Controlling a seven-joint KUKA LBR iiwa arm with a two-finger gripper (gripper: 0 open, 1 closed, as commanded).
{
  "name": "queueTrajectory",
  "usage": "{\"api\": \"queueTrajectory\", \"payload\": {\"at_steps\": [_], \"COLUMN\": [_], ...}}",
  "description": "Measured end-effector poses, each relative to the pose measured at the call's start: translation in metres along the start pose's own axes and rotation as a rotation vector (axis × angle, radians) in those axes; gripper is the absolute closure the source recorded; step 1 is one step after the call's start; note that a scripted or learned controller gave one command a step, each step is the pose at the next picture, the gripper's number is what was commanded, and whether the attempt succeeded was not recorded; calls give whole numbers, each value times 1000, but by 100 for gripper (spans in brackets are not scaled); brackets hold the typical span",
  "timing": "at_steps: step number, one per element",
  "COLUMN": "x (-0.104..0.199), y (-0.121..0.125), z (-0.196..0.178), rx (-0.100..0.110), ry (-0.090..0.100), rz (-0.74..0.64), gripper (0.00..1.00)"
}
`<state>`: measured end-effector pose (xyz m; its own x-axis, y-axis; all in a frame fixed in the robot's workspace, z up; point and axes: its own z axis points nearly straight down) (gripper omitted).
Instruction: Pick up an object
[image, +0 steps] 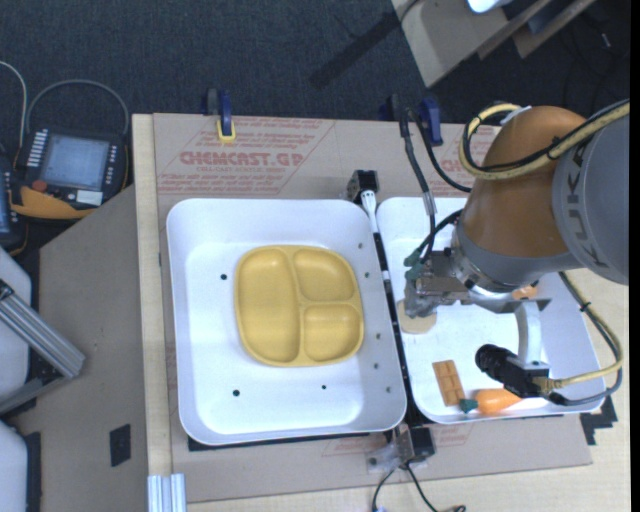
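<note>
Orange carrot toy (492, 401) (green-tipped), bin corner (450, 415)

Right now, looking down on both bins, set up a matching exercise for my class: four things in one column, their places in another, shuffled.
Things:
1. yellow divided plate
2. toy carrot
3. gripper
4. handheld screen unit

Places:
A. near front edge of right bin
B. off the bench, far left
C. middle of left bin
D. left side of right bin

Pairs: 1-C, 2-A, 3-D, 4-B
</note>
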<state>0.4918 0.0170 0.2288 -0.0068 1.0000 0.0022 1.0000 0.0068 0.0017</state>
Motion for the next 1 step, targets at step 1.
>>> {"api": "queueTrajectory", "payload": {"at_steps": [1], "x": [48], "y": [-12], "z": [-1], "rx": [4], "ry": [-1], "rz": [2], "gripper": [100]}}
